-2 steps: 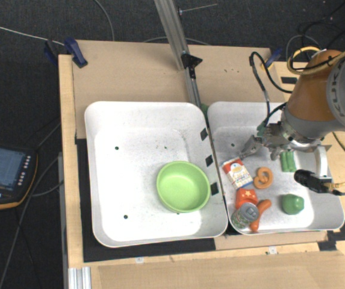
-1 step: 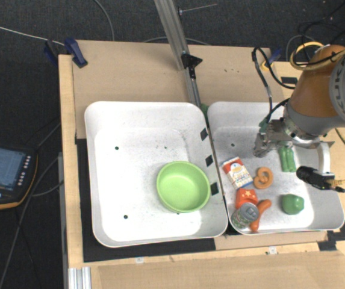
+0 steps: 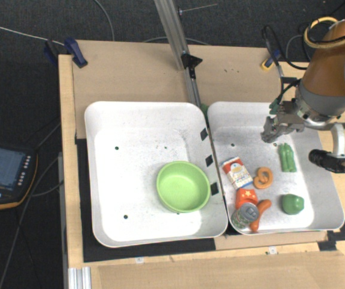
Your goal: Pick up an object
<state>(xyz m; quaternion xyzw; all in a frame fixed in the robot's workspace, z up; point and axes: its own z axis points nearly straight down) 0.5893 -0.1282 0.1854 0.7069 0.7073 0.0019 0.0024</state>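
Nearest the lens, a silver can with an orange carrot-shaped toy [image 3: 248, 215] sits at the right white bin's [image 3: 323, 218] front edge, a round green bowl [image 3: 183, 186] in the left white bin [image 3: 109, 155]. Grey two-finger gripper [image 3: 273, 134] hangs over the right bin's back half, near a long green pepper-like toy [image 3: 287, 157]. Grip state: cannot tell.

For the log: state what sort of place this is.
Probably a robot-grasping test bench in a lab: a gripper over two white bins, toy objects like a green bowl, and a control pendant beside it.
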